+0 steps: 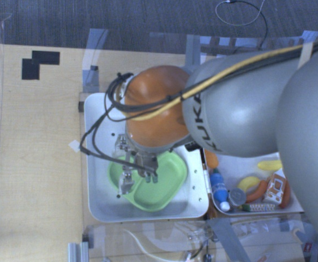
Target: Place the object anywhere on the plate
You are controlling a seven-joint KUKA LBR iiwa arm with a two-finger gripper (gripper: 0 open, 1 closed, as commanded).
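A light green plate [164, 187] lies in the left white bin [99, 201], toward its front. My gripper [134, 173] hangs directly over the plate's left part, below the orange wrist band [153, 111]. Its metal parts blur against the plate, so I cannot make out any object in it. The arm's grey body [257, 108] covers the back of the plate and much of the right bin.
The right bin [257, 209] holds several small items: a blue bottle [219, 187], a yellow piece [250, 182], an orange carrot-like piece [258, 190], a red and white pack [276, 187]. Black cables [96, 130] loop off the wrist over the left bin.
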